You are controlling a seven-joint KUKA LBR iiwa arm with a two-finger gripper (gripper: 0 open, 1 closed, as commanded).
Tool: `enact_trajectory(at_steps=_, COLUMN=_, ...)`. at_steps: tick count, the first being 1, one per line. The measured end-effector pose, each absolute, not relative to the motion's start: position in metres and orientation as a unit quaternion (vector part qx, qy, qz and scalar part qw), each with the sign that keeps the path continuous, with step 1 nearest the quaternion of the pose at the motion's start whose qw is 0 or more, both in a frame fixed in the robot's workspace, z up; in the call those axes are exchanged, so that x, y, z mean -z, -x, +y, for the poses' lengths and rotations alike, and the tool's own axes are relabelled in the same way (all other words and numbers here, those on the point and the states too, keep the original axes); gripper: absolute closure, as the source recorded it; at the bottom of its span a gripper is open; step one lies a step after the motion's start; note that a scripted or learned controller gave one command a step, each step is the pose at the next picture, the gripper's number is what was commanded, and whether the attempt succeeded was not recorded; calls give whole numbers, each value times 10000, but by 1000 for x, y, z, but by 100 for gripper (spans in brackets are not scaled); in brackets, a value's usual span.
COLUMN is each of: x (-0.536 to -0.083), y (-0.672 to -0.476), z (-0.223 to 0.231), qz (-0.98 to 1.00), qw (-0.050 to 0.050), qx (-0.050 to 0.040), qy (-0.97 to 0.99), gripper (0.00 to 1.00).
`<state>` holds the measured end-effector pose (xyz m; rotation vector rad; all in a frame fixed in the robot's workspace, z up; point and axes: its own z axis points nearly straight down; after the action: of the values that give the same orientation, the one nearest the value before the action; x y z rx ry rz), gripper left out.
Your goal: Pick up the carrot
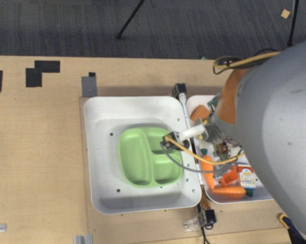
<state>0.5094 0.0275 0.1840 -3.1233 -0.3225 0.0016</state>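
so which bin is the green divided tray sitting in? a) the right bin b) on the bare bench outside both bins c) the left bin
c: the green divided tray lies on the floor of the left bin, while the orange items such as the carrot sit in the right bin under the arm.
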Motion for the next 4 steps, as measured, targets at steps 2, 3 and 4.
enact_trajectory(at_steps=2, x=-184, y=-517, z=41, qz=-1113, qw=8, qx=-2, qy=9938, gripper=0)
enact_trajectory(at_steps=3, x=-184, y=-488, z=69, qz=-2245, qw=11, qx=-7, qy=9745, gripper=0)
enact_trajectory(at_steps=4, x=-147, y=-488, z=92, qz=-2554, qw=76, qx=19, qy=9668, gripper=0)
